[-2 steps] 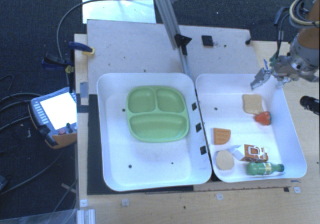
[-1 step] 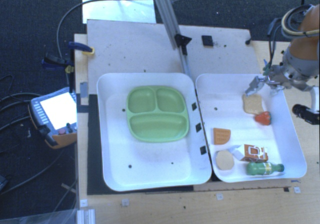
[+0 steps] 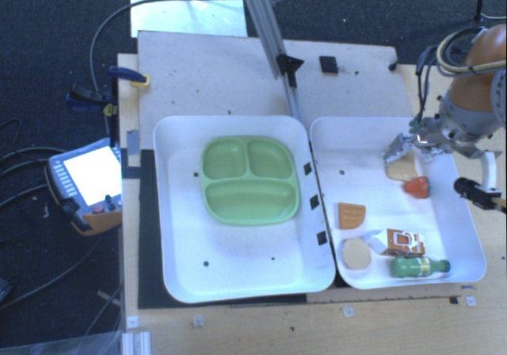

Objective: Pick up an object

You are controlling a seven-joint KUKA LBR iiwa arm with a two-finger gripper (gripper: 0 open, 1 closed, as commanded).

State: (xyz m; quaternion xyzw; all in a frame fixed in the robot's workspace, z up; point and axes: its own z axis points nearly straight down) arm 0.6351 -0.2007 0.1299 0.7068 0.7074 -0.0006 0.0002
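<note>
Your tool hangs over the right white bin, touching a pale tan food piece; you cannot tell its state.

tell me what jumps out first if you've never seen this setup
The green divided plate stands out most, sitting alone in the left bin. Next comes the cluster of small food items in the right bin: a red strawberry-like piece, an orange wedge, a round tan piece, a small carton and a green bottle lying on its side. The arm's tool hangs over that bin's far right part, just above a pale item.
</note>
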